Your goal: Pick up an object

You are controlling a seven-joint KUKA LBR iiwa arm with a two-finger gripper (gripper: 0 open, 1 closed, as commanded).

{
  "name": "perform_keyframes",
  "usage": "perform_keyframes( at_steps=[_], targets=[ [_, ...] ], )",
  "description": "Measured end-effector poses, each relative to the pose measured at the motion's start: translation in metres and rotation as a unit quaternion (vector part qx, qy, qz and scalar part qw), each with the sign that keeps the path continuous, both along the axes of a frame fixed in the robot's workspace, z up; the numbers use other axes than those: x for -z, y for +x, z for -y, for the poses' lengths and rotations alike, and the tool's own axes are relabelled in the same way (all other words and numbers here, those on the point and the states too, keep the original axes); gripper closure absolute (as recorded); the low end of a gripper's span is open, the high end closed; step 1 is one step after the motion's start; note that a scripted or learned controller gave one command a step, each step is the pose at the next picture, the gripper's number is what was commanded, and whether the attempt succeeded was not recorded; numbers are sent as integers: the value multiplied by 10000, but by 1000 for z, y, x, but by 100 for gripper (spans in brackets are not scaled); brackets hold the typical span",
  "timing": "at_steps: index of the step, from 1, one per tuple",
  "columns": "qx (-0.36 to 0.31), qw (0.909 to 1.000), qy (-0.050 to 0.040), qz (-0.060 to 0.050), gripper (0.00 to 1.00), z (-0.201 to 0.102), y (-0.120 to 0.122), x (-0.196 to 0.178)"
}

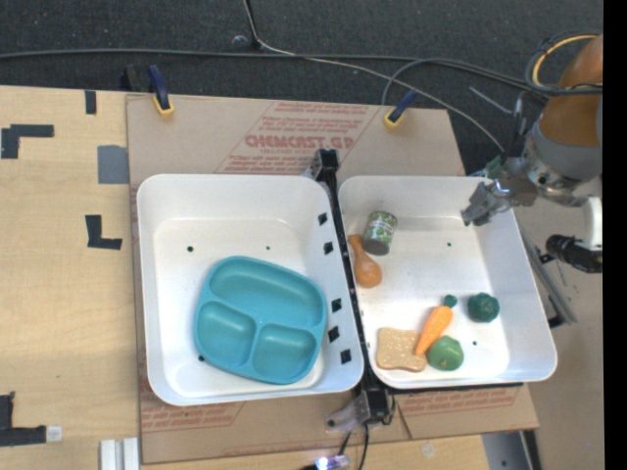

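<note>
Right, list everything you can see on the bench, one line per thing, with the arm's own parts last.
bins: 2, white, side by side on the bench
divided plate: 1, teal, in the left bin
can: 1, green-grey, upper left of the right bin
squash-shaped toy: 1, orange-tan, just below the can by the divider
bread slice: 1, tan, near the right bin's front edge
carrot: 1, orange, against the bread slice
round green toy: 1, green, beside the carrot's tip
dark green toy: 1, right side of the right bin
clamps: 2, blue and yellow, back edge of the board
arm: 1, grey and orange, at right
gripper: 1, over the right bin's far right rim
</note>
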State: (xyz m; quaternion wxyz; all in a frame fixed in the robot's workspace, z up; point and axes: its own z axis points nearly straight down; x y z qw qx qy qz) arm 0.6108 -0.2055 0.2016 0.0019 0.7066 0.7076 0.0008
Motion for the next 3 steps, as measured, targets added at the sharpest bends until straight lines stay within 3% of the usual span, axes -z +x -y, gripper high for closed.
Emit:
perform_keyframes(
  at_steps=[1,3],
  targets=[
    [-13,10000,11,-27,100,-41,-16,0],
    [-24,10000,16,-34,100,-150,-45,4]
  ],
)
